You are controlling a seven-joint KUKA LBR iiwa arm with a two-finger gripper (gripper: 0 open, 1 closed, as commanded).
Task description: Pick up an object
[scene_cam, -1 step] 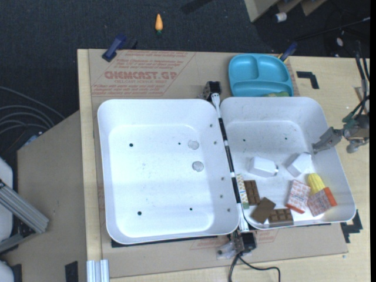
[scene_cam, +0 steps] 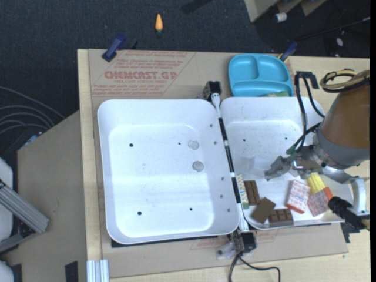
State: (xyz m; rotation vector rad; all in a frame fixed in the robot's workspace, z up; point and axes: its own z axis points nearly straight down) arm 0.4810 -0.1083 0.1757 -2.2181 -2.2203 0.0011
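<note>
Claw (scene_cam: pixel 275 170) is seen low over the right bin (scene_cam: pixel 258 113). Whether it is released or clenched cannot be told, and nothing is seen grasped. The left bin (scene_cam: pixel 117 157) is noted well to its left. Three brown bars (scene_cam: pixel 262 210) are recorded nearward, slightly left of the claw. Two red-and-white packets (scene_cam: pixel 298 195) lie nearward to its right, and a yellow piece (scene_cam: pixel 316 183) lies just right of it.

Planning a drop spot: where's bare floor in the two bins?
Left bin: bare nearly all over, bar two small round discs near its middle. Right bin: back half free, behind the gripper. Crowded: its front corner, with brown bars and packets.
</note>
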